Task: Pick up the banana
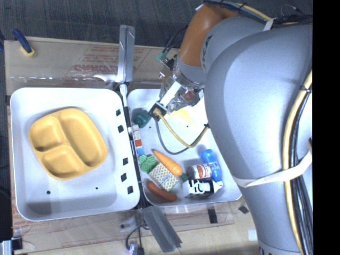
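The gripper [179,100] hangs low over the far end of the right bin [144,96], and its head hides whether it is apart or together, so I cannot tell. Nothing can be seen gripped in it. The banana [184,115] shows as a pale yellow patch on the bin floor at about five o'clock from the gripper, just beside it and partly covered by it; whether the two touch cannot be made out. At about eight o'clock from the gripper, by the bin's left wall, lies a dark teal round thing [141,117]. Further out toward six o'clock, well apart from the gripper, the near end of the bin is crowded: an orange carrot [168,163] lies slantwise, with a checked block [163,176] against it and a brown sausage [160,193] beyond that by the near rim. At five o'clock stand a blue bottle [211,158], a small can [201,171] and a black-and-white thing [201,187], close together. Off at nine o'clock, the left bin [64,97] bears a yellow divided tray [66,142].
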`<state>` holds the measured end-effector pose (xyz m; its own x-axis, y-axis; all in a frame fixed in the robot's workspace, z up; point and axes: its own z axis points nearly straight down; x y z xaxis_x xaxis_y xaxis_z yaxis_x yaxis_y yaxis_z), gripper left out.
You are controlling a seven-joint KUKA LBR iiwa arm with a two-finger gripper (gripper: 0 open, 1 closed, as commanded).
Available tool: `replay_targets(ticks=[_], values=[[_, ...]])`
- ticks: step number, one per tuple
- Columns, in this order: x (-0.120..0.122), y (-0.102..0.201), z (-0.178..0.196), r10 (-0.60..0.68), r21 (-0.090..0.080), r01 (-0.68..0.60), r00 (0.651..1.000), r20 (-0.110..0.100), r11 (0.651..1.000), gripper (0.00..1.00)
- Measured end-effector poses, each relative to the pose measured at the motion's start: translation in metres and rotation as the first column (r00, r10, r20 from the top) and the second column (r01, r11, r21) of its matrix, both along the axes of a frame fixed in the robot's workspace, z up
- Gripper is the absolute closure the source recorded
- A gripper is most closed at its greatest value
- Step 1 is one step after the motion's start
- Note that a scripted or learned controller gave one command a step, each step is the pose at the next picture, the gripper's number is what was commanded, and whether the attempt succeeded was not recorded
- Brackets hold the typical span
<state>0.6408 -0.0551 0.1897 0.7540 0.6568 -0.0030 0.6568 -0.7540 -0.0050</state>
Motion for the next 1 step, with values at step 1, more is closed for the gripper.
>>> replay_targets(ticks=[1], values=[[-0.0017, 0.0388, 0.1080, -0.007, -0.001, 0.007, 1.000, 0.001, 1.000, 1.00]])
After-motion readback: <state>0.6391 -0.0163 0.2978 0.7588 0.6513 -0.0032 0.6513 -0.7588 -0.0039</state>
